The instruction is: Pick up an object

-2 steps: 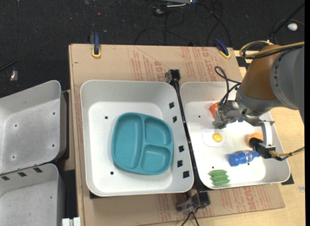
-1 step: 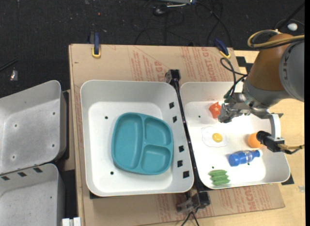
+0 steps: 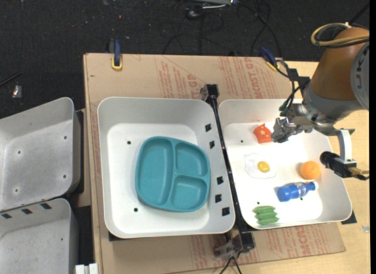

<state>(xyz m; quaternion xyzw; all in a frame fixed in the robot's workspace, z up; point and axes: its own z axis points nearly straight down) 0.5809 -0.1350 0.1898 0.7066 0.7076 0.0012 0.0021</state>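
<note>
The right bin [image 3: 335, 208] holds a small red object [image 3: 262, 133] near its back left, a fried egg toy [image 3: 260, 166], an orange ball [image 3: 309, 170], a blue bottle [image 3: 295, 191] lying on its side and a green pea pod [image 3: 265, 214] at the front. My gripper [image 3: 282, 130] hangs low over the back of this bin, just right of the red object. Nothing shows between its fingers.
The left bin [image 3: 111, 208] holds a teal divided plate [image 3: 173, 174]. A black divider [image 3: 221, 161] runs between the two bins. White bin lids [image 3: 35, 149] lie off the bench to the left. Cables and a clamp [image 3: 116, 55] sit at the back.
</note>
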